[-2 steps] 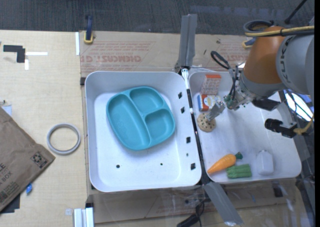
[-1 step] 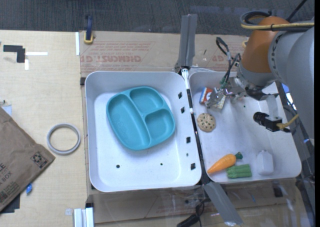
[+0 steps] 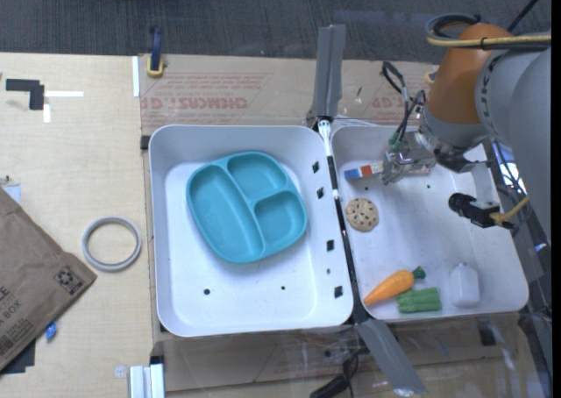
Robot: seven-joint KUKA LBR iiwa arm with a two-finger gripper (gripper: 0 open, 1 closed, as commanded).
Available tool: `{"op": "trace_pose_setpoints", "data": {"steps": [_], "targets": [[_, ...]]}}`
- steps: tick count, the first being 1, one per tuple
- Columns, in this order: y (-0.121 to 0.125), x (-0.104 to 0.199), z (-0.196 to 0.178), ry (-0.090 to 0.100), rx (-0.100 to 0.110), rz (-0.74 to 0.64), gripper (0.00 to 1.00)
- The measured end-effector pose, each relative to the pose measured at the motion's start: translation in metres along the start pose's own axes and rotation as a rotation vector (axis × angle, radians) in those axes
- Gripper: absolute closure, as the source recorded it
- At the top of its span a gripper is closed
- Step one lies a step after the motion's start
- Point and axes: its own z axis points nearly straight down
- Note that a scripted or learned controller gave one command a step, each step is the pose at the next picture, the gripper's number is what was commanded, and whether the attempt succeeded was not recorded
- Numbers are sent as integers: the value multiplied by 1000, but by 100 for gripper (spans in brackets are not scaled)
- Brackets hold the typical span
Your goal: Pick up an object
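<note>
My gripper (image 3: 392,168) hangs low over the back left part of the right bin (image 3: 500,300). Its tip is right beside a small blue, red and white object (image 3: 359,174) that lies near the bin's left wall; whether they touch is unclear. A round cookie (image 3: 361,214) lies just in front of that object. At the front of the bin lie an orange carrot (image 3: 388,287), a green piece (image 3: 419,301) and a small white object (image 3: 465,285). The grey arm with its orange band (image 3: 460,81) reaches in from the back right.
The left bin (image 3: 175,291) holds a teal divided plate (image 3: 248,206). A roll of tape (image 3: 111,242) and a brown cardboard box (image 3: 31,282) lie on the bench to the left. A black part with a yellow cable (image 3: 473,208) hangs over the right bin's right side.
</note>
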Motion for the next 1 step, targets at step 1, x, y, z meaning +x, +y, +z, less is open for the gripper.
{"op": "trace_pose_setpoints", "data": {"steps": [1], "targets": [[-21, 9, -37, 3, 0, -5, 100]]}}
